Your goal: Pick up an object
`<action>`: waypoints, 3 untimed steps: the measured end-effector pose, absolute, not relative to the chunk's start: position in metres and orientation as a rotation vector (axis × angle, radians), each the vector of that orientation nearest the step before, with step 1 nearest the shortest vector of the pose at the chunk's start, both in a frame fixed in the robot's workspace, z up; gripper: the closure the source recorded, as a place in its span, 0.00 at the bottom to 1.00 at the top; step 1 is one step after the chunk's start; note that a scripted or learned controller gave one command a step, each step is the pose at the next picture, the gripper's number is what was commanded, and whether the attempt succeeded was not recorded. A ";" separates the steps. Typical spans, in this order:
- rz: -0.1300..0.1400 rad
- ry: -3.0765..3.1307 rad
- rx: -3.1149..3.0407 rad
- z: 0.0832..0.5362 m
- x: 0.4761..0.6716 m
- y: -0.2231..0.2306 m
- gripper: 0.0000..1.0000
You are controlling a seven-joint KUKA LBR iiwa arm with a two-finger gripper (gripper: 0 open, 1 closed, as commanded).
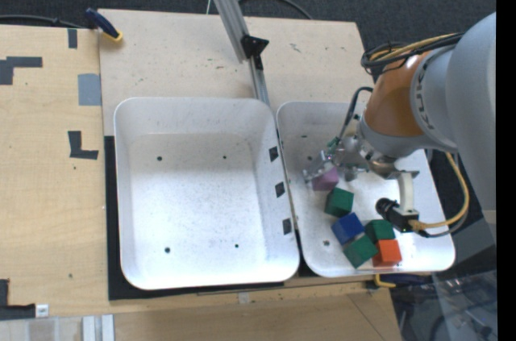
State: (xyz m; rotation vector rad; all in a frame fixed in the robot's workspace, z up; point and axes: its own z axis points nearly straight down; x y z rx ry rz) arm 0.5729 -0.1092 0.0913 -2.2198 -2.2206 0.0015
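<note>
Reaching into the right bin (318, 118) from three o'clock, the gripper (325, 168) hung low over a pinkish-purple block (326, 180); how its jaws stood, and whether they held anything, could not be told. A clean pick probably called for a straight descent centred on that block. A green block (340, 201) lay just beside it at five o'clock, with a blue block (347, 228), two more green ones and an orange block (389, 251) crowded beyond, likely to be nudged.
</note>
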 end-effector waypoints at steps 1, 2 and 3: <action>0.002 -2.221 -2.217 0.101 0.572 -0.109 1.00; -0.004 -2.226 -2.221 0.161 0.574 -0.100 1.00; -0.003 -2.226 -2.222 0.213 0.584 -0.104 1.00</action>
